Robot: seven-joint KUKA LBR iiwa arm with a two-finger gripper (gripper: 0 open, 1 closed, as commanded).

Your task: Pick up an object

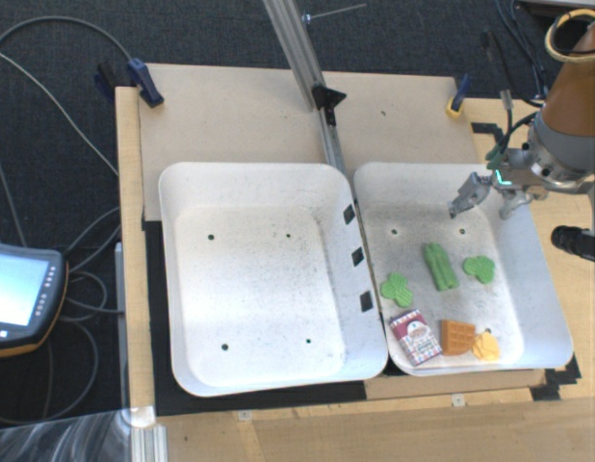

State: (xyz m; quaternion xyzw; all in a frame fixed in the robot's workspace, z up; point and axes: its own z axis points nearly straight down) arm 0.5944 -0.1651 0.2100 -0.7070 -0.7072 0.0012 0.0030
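My gripper (490,200) hangs over the back of the right bin (538,287), its two grey fingers spread apart with nothing between them. Below it in the bin lie a long green piece (438,266), a green leafy piece (479,269) to its right and another green piece (396,289) to its left. Along the bin's front edge sit a small red and white packet (414,338), an orange waffle-like piece (457,337) and a yellow piece (486,346). The gripper is apart from all of them.
The left bin (259,277) stands beside the right one, with a row of black clips along the shared wall. A slanted metal pole (296,46) crosses the back of the bench. Blue clamps sit at the bench's back corners. A tablet lies off the bench at far left.
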